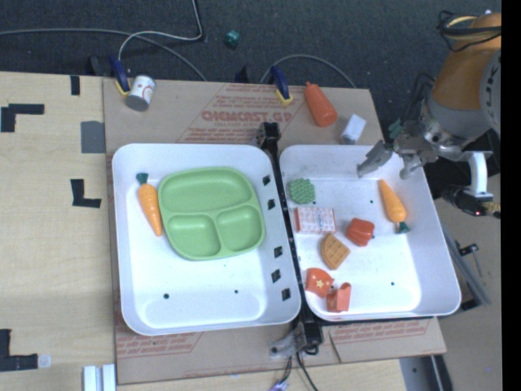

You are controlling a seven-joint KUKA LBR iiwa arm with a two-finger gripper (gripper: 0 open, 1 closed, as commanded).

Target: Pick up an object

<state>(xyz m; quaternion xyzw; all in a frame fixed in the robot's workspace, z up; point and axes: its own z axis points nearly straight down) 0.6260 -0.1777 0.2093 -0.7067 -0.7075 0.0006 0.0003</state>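
From my station I judged the pick barely begun: the pincer [390, 160] hung over the upper right corner of the right bin [431, 300], its two dark fingers spread apart with nothing between them, so the closing and the lift were both still to do. I took the right bin as my landmark. The nearest candidate was the small orange carrot [393, 201] with a green tip, lying just below the pincer near the bin's right wall, smooth and tapered, probably hard plastic. Toward the bin's middle sat a squat red piece [361, 231], and left of it a pale pink checked block [315, 219] and a green knobbly disc [302, 191] up by the left wall. Lower down lay a tan waffle-textured piece [333, 251], and near the bottom edge two red-orange bits [327, 288] I could not identify. Left of the right bin stood the left bin [195, 316], holding a matte green divided tray [212, 213] with three compartments and a second carrot [150, 206] beside the tray. Beyond the right bin's top edge, on the cardboard-covered worktop [236, 112], lay an orange bottle-shaped toy [320, 105].
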